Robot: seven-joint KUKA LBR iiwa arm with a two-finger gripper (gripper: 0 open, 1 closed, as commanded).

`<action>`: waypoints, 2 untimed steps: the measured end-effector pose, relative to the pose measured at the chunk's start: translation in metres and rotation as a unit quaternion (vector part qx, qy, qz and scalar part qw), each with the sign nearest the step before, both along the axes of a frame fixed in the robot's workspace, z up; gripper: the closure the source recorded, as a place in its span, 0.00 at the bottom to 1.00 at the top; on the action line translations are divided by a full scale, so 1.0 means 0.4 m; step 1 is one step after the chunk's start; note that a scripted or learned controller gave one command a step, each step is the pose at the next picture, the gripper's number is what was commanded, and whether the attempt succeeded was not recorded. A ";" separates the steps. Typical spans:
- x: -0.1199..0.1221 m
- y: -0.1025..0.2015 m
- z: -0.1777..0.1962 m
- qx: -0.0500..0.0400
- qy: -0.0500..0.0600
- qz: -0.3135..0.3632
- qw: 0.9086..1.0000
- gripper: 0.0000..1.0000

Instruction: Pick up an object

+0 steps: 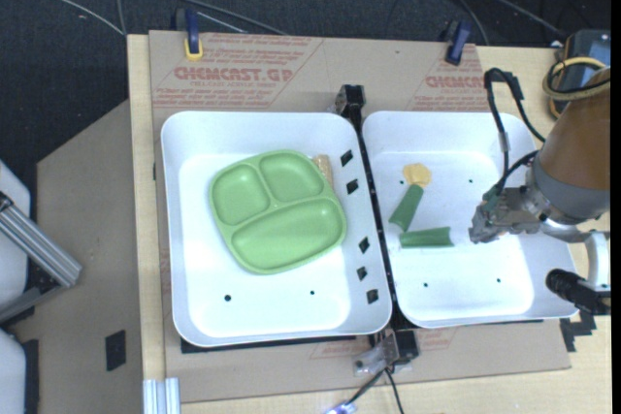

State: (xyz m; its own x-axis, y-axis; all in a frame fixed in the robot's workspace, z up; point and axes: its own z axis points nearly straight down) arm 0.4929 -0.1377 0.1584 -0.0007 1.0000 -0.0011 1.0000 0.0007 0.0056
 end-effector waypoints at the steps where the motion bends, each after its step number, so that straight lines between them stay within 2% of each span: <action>1: 0.027 0.011 0.138 0.000 0.000 0.001 1.000 1.00; 2: 0.031 0.018 0.247 0.000 0.000 0.001 1.000 1.00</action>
